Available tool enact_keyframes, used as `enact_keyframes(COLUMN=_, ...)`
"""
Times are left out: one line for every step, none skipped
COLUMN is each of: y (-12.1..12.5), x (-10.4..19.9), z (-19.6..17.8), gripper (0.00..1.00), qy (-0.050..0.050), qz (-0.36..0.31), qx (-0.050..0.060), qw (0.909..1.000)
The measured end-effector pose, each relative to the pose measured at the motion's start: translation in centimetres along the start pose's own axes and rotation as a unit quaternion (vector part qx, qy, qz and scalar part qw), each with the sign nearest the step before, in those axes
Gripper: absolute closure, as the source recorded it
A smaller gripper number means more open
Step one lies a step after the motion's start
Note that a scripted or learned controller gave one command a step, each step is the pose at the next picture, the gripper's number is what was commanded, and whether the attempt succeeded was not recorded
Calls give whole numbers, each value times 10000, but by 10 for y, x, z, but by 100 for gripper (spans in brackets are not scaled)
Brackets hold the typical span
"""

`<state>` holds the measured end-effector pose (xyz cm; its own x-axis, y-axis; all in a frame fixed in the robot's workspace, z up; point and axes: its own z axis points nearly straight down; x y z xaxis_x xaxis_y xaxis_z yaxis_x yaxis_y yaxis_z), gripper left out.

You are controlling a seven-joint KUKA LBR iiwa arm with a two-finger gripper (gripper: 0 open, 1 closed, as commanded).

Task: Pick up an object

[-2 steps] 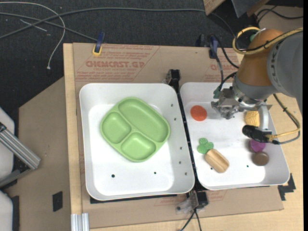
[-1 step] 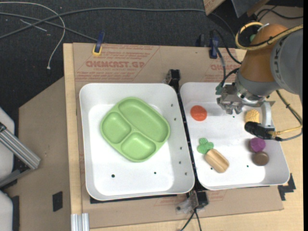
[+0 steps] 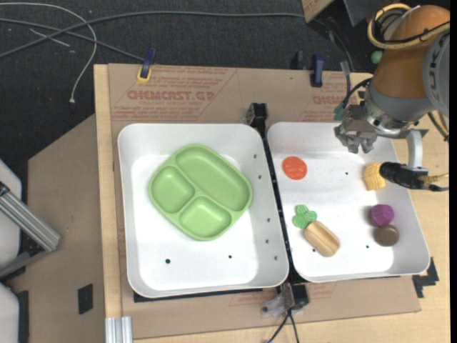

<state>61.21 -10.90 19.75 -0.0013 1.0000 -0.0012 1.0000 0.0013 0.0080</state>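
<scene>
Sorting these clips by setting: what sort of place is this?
Probably a robotics lab test bench: two shallow white bins clamped on a cardboard sheet, toy food such as a carrot, and loose cables on dark carpet.

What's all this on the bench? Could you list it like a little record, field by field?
left bin: shallow white bin holding a light green three-compartment plastic plate
right bin: shallow white bin holding the small toys
toys: flat orange round piece; tan toy carrot with green top; yellow corn-like piece; purple ball; brown round piece just below it
gripper: above the right bin's far edge, nothing seen in it
</scene>
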Motion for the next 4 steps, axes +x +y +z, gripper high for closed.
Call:
enact_keyframes(y=2, x=0, z=-55, gripper=100, qy=1, qz=1, qx=0, qw=10000)
enact_keyframes(y=-9, x=55, z=-59, gripper=100, qy=25, qz=-21, qx=45, qw=10000)
enact_keyframes(y=-28, x=108, z=-42, gripper=100, qy=24, qz=-20, qx=60, qw=10000)
enact_keyframes(y=-59, x=159, z=-36, gripper=100, qy=24, qz=-23, qx=65, qw=10000)
